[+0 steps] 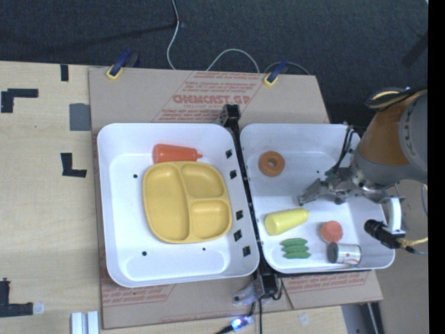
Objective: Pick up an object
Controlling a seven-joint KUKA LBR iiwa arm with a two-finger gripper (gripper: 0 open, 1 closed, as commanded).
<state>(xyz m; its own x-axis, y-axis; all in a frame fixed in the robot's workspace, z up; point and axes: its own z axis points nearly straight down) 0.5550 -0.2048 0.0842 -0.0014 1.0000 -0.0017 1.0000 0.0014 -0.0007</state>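
- Gripper (pixel 306 197) low over the right bin (pixel 316 132), pointing leftward from the orange-banded arm (pixel 389 145) at the bin's right side; fingertips too small and dark to read as spread or closed, so state cannot be told, and nothing seen clamped there.
- Nearest candidate: yellow corn-like piece (pixel 286 220), lying just below and slightly left of the gripper tip, apart from it.
- Long axis of that yellow piece running left-right with a slight upward tilt to the right, rounded end left, tapered end toward the gripper.
- Judged: a short drop down-left needed, with jaws set across the narrow width.
- Looks smooth, plastic, plump, probably light and prone to roll.
- Relative to the yellow piece: green pod (pixel 295 248) just below, red round piece (pixel 331 231) to the right, metal can (pixel 345 254) lower right, brown ring (pixel 272 163) well above.
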